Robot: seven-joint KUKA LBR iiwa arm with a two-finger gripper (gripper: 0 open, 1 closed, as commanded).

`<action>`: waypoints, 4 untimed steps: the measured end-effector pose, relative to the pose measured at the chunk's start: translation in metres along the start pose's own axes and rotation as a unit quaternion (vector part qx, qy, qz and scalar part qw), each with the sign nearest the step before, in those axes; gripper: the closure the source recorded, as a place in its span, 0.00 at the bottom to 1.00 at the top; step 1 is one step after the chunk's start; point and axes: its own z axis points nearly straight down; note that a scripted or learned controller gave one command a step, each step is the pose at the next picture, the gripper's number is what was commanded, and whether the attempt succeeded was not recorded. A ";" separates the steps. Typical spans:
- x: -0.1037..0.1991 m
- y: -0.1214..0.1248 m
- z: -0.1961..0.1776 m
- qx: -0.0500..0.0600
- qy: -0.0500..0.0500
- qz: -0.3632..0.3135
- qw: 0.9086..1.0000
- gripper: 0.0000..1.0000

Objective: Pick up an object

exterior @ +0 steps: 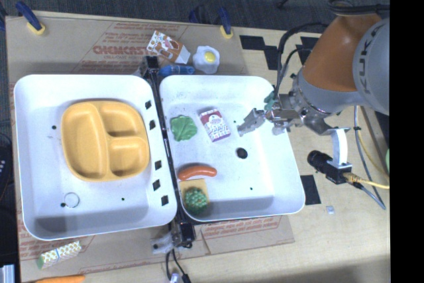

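**Arm over right bin, nothing gripped**

Layout: two white bins side by side. The left bin (26, 142) carries a yellow divided tray (106, 139), apparently parked there as the drop side. The right bin (285, 175) holds the loose pick candidates: a green leafy piece (183, 127), a small red-and-white packet (215, 124) just beside it, a sausage (197, 171) nearer the front, and a small corn-like block (195, 198) touching the front wall. Judged: items are scattered apart so a two-finger grab can reach each without crowding.

On the bench behind the bins: a small carton (162, 44) and a white-and-yellow egg-like toy (207, 58), both outside the bins.

Gripper (250, 121): reaches in from the right, above the right bin's back right part, to the right of the packet and apart from it. Nothing sits between its fingers. Whether they stand apart or together cannot be told at this angle.

Judged: pick not yet made; packet is the nearest candidate.
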 end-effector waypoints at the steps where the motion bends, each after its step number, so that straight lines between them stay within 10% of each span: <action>1: 0.004 0.061 0.144 0.000 0.000 0.042 0.999 0.00; 2: 0.027 0.118 0.144 0.007 0.001 -0.035 0.999 0.00; 3: 0.026 0.116 0.135 0.012 0.001 -0.037 0.999 1.00; 4: 0.056 0.070 0.055 -0.001 0.000 -0.118 0.993 1.00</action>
